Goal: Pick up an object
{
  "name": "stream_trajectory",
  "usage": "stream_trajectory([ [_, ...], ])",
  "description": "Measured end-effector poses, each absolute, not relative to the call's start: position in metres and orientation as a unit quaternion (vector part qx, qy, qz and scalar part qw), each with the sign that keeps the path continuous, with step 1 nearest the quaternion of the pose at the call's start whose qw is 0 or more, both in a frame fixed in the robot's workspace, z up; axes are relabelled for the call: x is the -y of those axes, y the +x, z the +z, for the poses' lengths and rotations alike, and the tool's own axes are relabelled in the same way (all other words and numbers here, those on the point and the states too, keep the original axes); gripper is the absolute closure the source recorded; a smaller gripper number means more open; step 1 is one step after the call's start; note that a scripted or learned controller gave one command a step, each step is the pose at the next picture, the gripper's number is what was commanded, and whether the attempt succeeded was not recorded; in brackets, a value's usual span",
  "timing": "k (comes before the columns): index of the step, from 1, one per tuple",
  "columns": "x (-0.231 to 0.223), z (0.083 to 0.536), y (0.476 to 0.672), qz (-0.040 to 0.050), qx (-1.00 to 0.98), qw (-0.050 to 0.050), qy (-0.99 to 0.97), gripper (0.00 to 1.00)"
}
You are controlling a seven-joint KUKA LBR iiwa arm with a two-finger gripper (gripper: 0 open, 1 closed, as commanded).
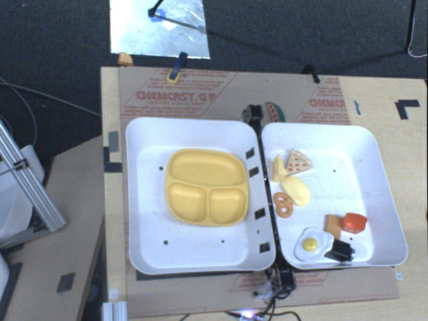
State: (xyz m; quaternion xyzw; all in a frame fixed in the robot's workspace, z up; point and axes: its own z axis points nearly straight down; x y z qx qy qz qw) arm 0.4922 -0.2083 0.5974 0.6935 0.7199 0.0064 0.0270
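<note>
While both white bins sit side by side on the cardboard-covered surface (221,92), neither the arm nor its pincer can be made out over them, so I cannot tell whether the pincer is open or closed.

Landmark: the divided yellow tray (206,186), lying flat near the middle of the left bin (144,179). It has three compartments, one long and two smaller.

All candidate objects lie right of the tray, in the right bin (374,172):
- waffle wedge (298,160), just past the divider between the bins, level with the tray's far edge.
- pale yellow piece (278,168), touching the waffle wedge on the side nearer the tray.
- yellow potato-like lump (297,191), level with the tray's middle.
- small pretzel (283,204), touching that lump, on the tray side.
- fried egg (310,244), nearer the camera than the tray's near edge.
- black block (340,251), just beside the egg, away from the tray.
- orange-red piece (354,223) with a tan cube (333,225) against it, farthest from the tray.
</note>
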Motion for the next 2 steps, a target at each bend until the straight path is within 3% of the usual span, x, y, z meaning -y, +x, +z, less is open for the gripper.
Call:
stream_trajectory([
  [2,0.208,0.621,0.493,0.0077,-0.722,0.033,0.691,1.00],
])
